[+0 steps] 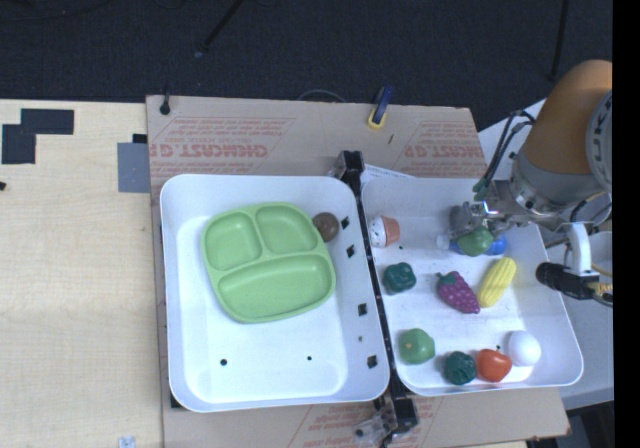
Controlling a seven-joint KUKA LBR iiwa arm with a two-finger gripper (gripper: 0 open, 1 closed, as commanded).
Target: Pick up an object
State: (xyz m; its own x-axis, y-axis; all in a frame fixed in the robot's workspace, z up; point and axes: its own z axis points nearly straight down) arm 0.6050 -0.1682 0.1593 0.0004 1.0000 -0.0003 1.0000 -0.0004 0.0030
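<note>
Gripper [474,226] is low at the far side of the right bin [560,356], right at a small green toy [476,242] lying on a blue piece [496,246]. Cannot tell whether the fingers are open or closed. No lift evident; grasp and raise judged outstanding.

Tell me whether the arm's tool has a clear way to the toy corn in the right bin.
Probably yes. The tool sits low in the right bin over a green toy, and the corn lies just beside it, uncovered. The purple grapes lie close on the corn's other side, which may crowd a grasp.
</note>
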